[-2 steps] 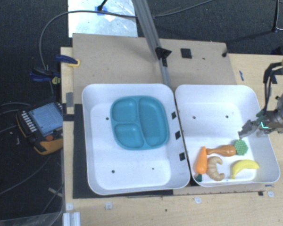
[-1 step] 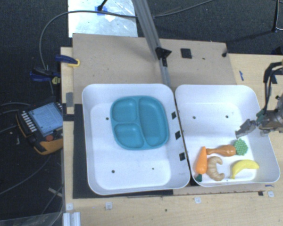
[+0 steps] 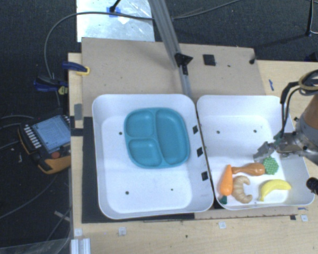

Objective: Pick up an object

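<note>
The gripper (image 3: 265,151) hangs over the right bin (image 3: 233,115), close to its right wall, just above the green broccoli (image 3: 271,165); whether it grips anything cannot be told. Five toy foods lie in that bin's near right corner: one broccoli, one drumstick (image 3: 250,169) touching it on the left, one carrot (image 3: 226,181) standing on end beside that, one croissant (image 3: 243,189) below the drumstick, and one banana (image 3: 274,188) to the right. The left bin (image 3: 111,189) holds one teal divided plate (image 3: 157,137) with three compartments. The two bins sit side by side, touching.
</note>
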Tool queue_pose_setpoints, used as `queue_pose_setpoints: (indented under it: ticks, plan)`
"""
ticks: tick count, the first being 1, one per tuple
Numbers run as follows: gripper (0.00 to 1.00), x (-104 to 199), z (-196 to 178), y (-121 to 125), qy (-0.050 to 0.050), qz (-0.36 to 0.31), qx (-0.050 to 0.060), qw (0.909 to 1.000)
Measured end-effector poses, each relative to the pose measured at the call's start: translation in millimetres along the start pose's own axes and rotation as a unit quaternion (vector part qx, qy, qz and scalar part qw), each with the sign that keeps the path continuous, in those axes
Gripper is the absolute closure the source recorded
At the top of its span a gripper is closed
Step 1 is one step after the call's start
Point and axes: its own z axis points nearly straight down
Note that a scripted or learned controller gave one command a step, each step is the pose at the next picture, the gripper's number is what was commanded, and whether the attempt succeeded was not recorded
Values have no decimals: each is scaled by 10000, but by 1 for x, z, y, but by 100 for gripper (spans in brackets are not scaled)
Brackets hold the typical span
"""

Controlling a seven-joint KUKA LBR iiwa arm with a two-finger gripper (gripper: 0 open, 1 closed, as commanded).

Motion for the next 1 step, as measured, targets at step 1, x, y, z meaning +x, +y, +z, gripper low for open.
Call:
queue_pose_setpoints:
  ticks: [1]
  plan:
    - [0,-5,48,-8,-2,8,-1,10000]
